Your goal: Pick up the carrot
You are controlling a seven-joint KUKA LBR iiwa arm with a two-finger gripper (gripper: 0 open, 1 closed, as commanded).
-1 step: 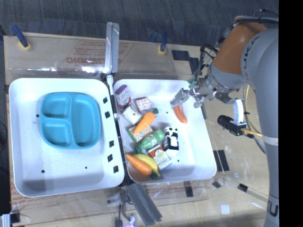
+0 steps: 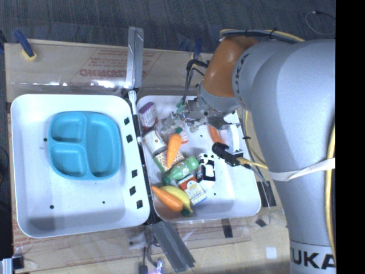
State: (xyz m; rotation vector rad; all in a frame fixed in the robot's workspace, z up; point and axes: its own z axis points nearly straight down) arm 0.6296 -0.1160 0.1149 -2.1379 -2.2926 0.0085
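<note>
A carrot [image 2: 173, 149] with a green top lies on its side in the right bin [image 2: 246, 194], its leafy end pointing up toward my gripper [image 2: 183, 120]. The gripper hangs low over the bin's back part, just above and slightly right of the carrot's top end. A second orange carrot-like piece [image 2: 165, 197] lies at the bin's front left next to a banana [image 2: 178, 195]. Another orange piece [image 2: 215, 134] shows to the right, partly hidden by the wrist.
The right bin also holds a purple-lidded jar [image 2: 147, 115], a green bottle [image 2: 183, 168], a small carton [image 2: 195, 190] and a black-and-white item [image 2: 208, 169], all packed close together. A blue divided tray [image 2: 85, 144] lies in the left bin [image 2: 34, 210].
</note>
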